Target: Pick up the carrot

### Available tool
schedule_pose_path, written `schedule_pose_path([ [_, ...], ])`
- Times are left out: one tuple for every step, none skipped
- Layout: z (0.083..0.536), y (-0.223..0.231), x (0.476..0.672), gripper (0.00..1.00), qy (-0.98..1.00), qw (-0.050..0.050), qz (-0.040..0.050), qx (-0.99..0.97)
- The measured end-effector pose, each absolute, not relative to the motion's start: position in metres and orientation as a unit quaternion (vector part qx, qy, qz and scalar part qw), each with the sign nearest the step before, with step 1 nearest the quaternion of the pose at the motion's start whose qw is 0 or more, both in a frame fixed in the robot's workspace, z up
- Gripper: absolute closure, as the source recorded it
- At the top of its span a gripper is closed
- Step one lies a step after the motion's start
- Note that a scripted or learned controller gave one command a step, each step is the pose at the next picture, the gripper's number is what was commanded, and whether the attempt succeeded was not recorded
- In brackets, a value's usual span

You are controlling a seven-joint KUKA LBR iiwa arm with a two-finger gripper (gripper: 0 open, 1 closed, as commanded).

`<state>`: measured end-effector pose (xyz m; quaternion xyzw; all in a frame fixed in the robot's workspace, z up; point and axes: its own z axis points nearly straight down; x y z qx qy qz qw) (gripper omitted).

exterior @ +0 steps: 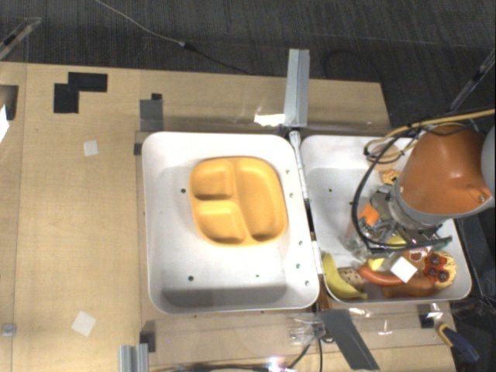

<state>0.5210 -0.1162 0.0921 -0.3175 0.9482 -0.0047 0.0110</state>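
Carrot (pixel 371 215): a small orange piece shows in the right bin (pixel 333 178), tucked under the arm's wrist, among black cables. Mostly hidden; its shape and lie cannot be made out, and the identification is tentative.

Right bin, other contents: all crowded into the near right corner. A banana (pixel 339 279) lies along the near wall, just left of the pile. Beside it a small brown-and-white item (pixel 350 274), too small to name. A red sausage-shaped piece (pixel 381 277) lies across the pile, touching a white tag (pixel 404 270). To the right, a brown item (pixel 431 277) with dark red berries (pixel 439 263) on top. The far left part of the bin floor is bare.

Left bin (pixel 167 208): holds one yellow tray (pixel 235 200) with three compartments, set slightly tilted near the middle. Nothing sits in its compartments.

Gripper (pixel 391 242): low in the right bin, over the pile, directly below the orange band (pixel 446 173). Cables and the wrist cover it; whether it is released or clenched on anything cannot be told.

Both bins sit side by side on the wooden bench (pixel 70 231), with a metal rail (pixel 297 87) between them at the far edge.
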Motion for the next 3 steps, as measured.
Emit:
schedule_pose_path([
  [0.091,-0.116,0.521,0.00,0.948,0.010,-0.0042,-0.318],
  [0.089,-0.109,0.591,0.00,0.917,0.007,-0.0030,-0.399],
  [0.090,-0.098,0.573,0.00,0.921,0.007,-0.0033,-0.389],
])
